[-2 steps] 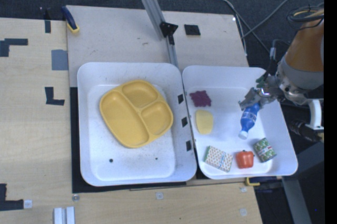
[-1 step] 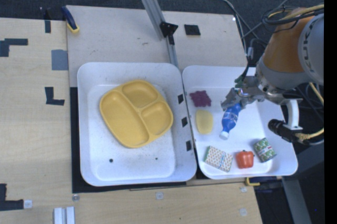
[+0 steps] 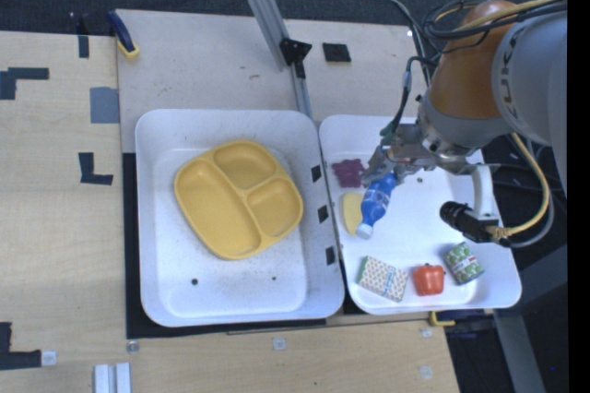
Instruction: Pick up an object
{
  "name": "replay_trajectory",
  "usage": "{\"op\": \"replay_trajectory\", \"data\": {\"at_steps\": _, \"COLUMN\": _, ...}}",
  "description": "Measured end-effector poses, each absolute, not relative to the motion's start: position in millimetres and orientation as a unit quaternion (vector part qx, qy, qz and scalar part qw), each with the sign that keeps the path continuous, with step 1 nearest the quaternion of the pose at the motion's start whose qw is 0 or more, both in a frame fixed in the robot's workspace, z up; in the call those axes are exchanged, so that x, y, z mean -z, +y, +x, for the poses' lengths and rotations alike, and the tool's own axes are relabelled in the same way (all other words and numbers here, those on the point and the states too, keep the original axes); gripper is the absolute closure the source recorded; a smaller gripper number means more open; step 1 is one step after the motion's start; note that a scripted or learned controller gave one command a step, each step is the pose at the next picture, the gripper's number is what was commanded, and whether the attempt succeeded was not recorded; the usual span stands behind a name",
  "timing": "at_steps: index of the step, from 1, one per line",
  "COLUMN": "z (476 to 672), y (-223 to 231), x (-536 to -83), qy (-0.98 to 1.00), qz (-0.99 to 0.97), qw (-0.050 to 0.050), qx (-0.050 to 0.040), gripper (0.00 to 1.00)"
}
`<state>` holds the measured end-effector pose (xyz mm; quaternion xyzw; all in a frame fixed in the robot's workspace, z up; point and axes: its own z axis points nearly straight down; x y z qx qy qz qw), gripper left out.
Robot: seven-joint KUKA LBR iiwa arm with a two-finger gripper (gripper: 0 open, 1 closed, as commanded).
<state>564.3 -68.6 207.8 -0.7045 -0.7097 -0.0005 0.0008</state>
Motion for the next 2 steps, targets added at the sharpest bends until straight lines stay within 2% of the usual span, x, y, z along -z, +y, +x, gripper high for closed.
{"op": "replay_trajectory", "data": {"at_steps": 2, "z": 566.0, "y": 39, "x": -197, "qy": -0.71, "qz": -0.705, "qw": 0.001, "qx": -0.0006, "gripper": 1.0}}
